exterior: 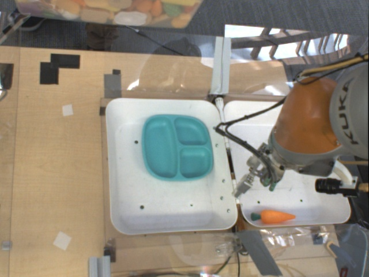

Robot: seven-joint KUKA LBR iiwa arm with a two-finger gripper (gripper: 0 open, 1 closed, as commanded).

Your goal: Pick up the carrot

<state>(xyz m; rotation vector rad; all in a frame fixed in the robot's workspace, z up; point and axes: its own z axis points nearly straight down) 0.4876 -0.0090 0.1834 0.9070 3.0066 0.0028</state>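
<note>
Looking at this, the arm's in the approach step, nothing grabbed yet. The carrot [277, 216] lies on its side along the near edge of the right bin [323, 212], orange body with a little green top pointing left. The gripper [249, 183] hangs just up and left of it, near the wall between the bins, and honestly how it's set is too murky to tell; it has nothing in it. Next it probably needs to shift toward the carrot, line up across its width and drop down. The teal plate [176, 146] sits in the left bin [124, 212].

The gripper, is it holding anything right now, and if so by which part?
Nothing is held. The gripper hangs over the right bin, apart from the carrot, which lies on the bin floor near its front edge.
</note>
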